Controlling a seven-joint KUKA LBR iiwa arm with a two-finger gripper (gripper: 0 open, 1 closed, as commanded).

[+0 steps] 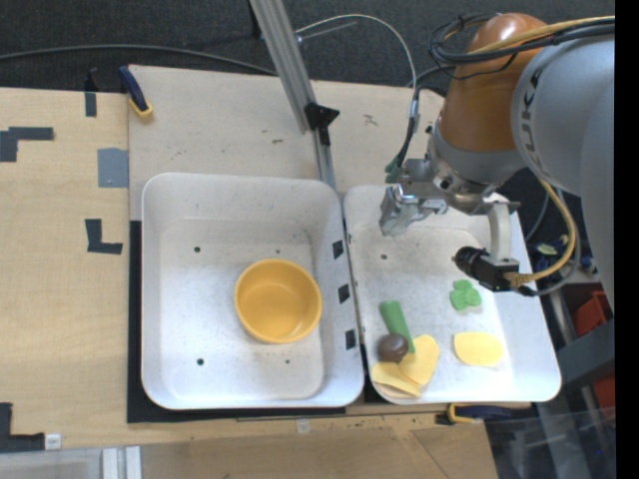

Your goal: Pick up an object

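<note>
Partly hidden: yellow piece [414,367] under brown ball [392,346].

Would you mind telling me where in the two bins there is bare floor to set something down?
Left bin: bare all around the yellow bowl, widest to its left. Right bin: bare between the gripper and the green stick; crowded along the near edge, with the brown ball, yellow pieces and green piece.

Casing: my arm [569,108] is smooth, rounded, light grey.
Band: a glossy orange section [489,88] sits above my wrist.
Cables: thin black leads loop over my top; a yellow one runs along my side.
Gripper: my gripper [399,208] is bare grey metal.
</note>
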